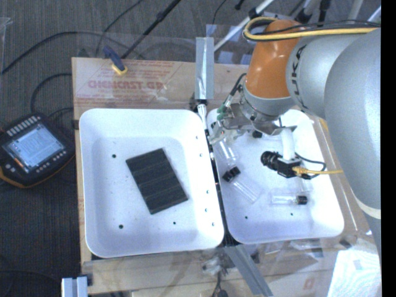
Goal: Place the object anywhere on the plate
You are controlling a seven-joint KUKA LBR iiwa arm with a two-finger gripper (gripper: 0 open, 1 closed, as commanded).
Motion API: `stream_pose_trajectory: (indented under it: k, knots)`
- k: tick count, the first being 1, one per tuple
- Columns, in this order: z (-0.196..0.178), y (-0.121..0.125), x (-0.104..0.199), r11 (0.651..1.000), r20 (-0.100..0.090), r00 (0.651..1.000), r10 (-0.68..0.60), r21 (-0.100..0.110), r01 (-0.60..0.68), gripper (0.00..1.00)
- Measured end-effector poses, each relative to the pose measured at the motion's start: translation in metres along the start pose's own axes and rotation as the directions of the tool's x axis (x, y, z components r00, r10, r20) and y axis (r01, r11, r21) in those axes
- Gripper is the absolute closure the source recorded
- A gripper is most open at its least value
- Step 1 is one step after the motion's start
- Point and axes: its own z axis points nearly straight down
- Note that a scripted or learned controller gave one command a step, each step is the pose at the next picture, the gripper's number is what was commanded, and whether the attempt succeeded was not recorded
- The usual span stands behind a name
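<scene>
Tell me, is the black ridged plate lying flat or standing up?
Lying flat. The black plate rests with its ridged face up on the floor of the left bin.

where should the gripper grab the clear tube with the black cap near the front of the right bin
Grip the clear tube across its bare middle, coming straight down from above. It lies flat and roughly left-to-right on the right bin floor, with open floor either side of it, so fingers closing front-to-back should fit. The black cap end looks a shorter hold.
</scene>
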Motion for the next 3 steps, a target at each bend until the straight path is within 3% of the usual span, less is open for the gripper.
stream_pose_trajectory:
  k: [1,2,3]
  knots:
    - [0.000,-0.034,0.045,0.961,0.000,0.961,-0.278,-0.002,0.278,1.00]
    - [-0.001,-0.019,0.083,0.659,0.002,0.659,-0.752,-0.004,0.752,1.00]
    - [-0.021,-0.005,0.113,0.528,0.004,0.528,-0.849,-0.003,0.849,1.00]
